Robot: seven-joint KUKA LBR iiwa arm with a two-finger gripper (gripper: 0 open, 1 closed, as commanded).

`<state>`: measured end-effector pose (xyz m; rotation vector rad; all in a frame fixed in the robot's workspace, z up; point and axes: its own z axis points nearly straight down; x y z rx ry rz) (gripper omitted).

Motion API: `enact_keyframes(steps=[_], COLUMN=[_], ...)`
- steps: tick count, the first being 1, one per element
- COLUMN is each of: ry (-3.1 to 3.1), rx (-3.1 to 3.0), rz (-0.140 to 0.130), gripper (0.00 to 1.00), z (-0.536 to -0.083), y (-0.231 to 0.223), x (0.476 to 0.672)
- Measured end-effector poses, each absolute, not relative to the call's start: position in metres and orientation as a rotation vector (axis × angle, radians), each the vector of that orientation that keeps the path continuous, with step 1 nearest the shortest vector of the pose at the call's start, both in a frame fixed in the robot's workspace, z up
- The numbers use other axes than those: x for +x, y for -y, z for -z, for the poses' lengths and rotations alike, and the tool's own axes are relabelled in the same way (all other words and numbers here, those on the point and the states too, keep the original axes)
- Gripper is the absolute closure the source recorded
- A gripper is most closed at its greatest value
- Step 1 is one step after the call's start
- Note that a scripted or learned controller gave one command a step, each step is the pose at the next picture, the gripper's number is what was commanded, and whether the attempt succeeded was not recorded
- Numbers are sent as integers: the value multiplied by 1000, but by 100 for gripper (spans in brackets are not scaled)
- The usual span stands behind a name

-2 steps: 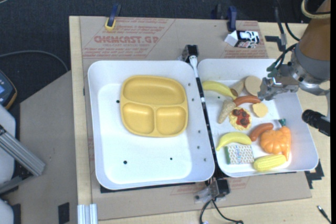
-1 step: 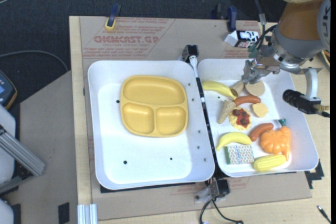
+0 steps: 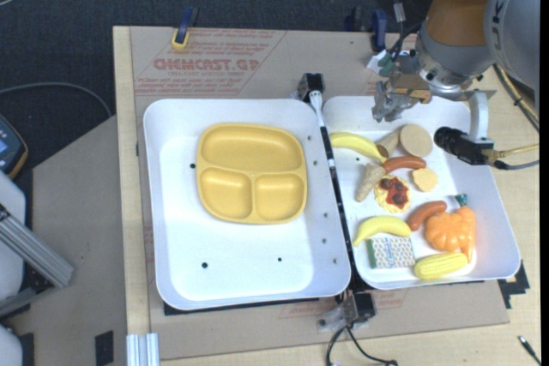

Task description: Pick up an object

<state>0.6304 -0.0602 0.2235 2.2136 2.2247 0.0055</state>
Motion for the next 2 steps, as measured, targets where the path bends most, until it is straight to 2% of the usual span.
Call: enact_keyframes(steps=[2], ry=[-2220], rx=[2220], rz=[0], gripper=[100], z=[-234], y=[51], x=[635])
